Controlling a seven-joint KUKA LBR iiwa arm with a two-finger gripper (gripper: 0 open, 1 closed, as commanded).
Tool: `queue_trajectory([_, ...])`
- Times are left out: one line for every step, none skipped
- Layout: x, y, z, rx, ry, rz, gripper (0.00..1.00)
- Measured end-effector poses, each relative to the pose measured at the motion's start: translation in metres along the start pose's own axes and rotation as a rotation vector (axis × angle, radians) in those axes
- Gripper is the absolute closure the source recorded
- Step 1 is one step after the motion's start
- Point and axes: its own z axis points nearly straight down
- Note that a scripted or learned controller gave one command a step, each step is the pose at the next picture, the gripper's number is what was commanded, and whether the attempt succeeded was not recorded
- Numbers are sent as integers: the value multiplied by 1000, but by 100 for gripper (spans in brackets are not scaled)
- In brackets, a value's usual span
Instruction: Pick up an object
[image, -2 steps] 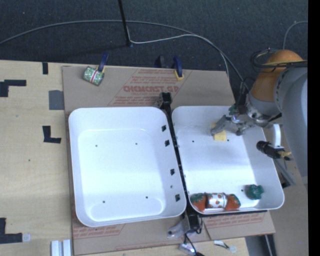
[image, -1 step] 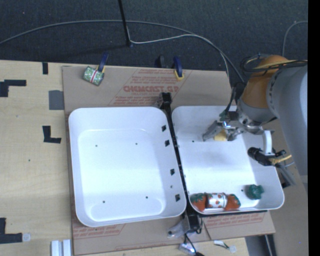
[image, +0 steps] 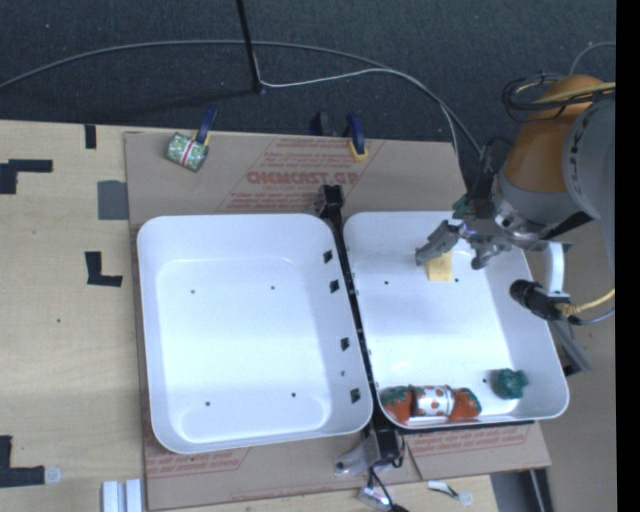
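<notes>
My gripper (image: 457, 254) hangs over the far part of the right bin (image: 470, 320), its two fingers spread wide apart and open. A small yellow block (image: 438, 268) lies just below the left finger (image: 433, 247), at the finger's tip rather than between the two. At the near edge of the same bin rests a red, white and orange object (image: 432, 402). A small dark green object (image: 508, 381) sits to its right.
The left bin (image: 240, 330) adjoins the right bin along a black divider with clips (image: 345, 300). A small green item (image: 186, 150) lies on the cardboard beyond the bins. Cables run across the dark floor at the back.
</notes>
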Motion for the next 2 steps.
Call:
queue_trajectory([-44, 22, 50, 12, 0, -66, 0])
queue_trajectory([-26, 31, 97, 10, 0, -69, 0])
